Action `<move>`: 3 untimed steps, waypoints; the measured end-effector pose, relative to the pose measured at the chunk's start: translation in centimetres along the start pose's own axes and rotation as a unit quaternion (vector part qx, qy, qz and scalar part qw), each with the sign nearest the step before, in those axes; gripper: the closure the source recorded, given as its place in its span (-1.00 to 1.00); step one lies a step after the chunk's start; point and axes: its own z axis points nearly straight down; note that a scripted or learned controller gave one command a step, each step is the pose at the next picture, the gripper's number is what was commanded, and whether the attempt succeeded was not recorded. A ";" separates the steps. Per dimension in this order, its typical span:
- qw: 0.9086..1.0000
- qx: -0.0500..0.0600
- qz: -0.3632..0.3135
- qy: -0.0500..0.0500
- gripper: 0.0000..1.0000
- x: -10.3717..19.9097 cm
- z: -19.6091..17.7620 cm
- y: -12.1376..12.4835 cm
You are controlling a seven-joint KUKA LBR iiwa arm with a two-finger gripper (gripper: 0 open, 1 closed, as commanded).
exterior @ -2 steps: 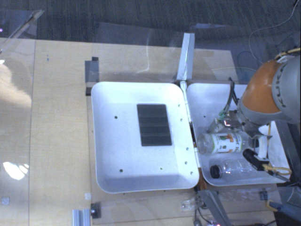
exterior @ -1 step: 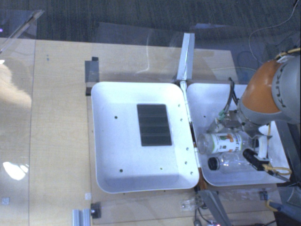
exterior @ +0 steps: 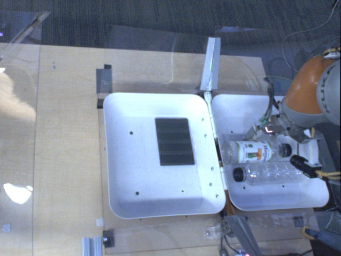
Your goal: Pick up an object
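On the desk [exterior: 64, 159] sit 2 shallow white bins side by side: the left bin [exterior: 122, 180] carries only a dark ribbed rectangular panel [exterior: 174, 141] lying flat near its middle, while the right bin [exterior: 250, 196] holds the things worth picking. A small bottle with a white label [exterior: 249, 152] lies on its side there, long axis running roughly left to right across the view, its clear end toward the divider between the bins and its dark cap [exterior: 284, 150] toward the arm. Just below it, close alongside, lies a clear plastic bottle [exterior: 266, 172], also on its side and nearly parallel, but reversed: its black cap [exterior: 238, 174] points left toward the divider. Both probably lie flat because they were dropped loosely into the bin, which leaves their round sides up and likely to roll. The grey arm with its orange band [exterior: 309, 87] reaches in from the right, and the gripper [exterior: 273, 126] hangs over the upper part of the right bin, just above the labelled bottle's capped end; whether it is apart or together cannot be told from this slant, and nothing is visibly held. I judge the labelled bottle the likelier target, best closed on across its short width.
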 end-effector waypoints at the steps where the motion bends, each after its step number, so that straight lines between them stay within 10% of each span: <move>1: 0.990 -0.002 -0.142 0.002 -1.00 7.5 -0.2 -1.5; 2: 0.988 -0.001 -0.154 0.001 -1.00 7.1 0.0 3.1; 3: 0.996 0.003 -0.088 0.002 -1.00 5.4 -5.8 -4.1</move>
